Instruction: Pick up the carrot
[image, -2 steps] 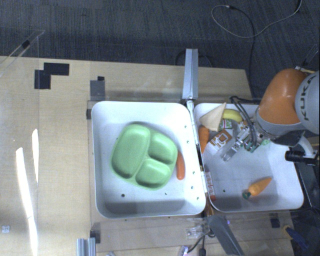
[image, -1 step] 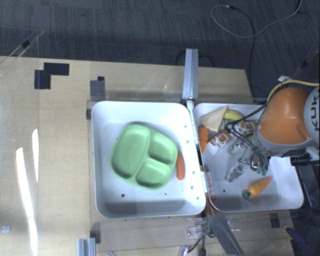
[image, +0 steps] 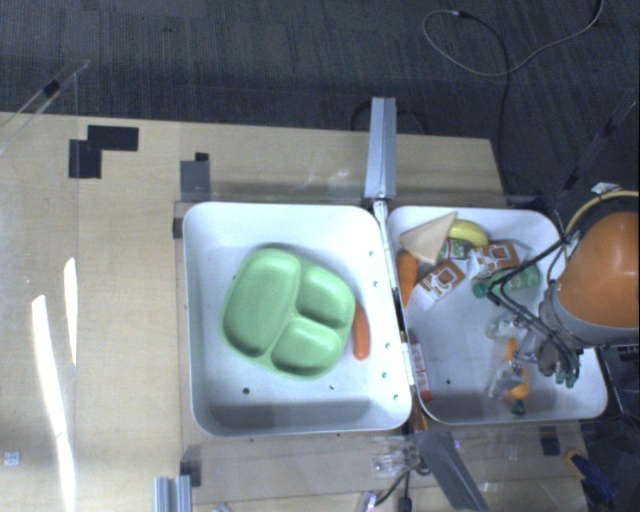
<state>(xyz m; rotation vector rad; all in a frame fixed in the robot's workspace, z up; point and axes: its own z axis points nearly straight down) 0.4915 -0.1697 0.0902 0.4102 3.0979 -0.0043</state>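
Gripper (image: 515, 372) low in right bin (image: 450, 395)

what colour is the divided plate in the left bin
Light green. The plate shows clearly in the camera view, lying in the left bin.

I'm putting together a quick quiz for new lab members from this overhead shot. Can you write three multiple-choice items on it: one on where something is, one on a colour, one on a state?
1. Where does the green plate lie?
A. in the left bin
B. in the right bin
C. on the bare bench

2. What colour is the thin vegetable beside the plate's right edge?
A. purple
B. orange
C. white

3. Where is the robot's hand now?
A. over the left bin
B. over the floor
C. over the right bin

Answers:
1 A: the plate rests on the floor of the left bin.
2 B: it is orange, lying just right of the plate.
3 C: the hand is low over the right bin, far from the plate.
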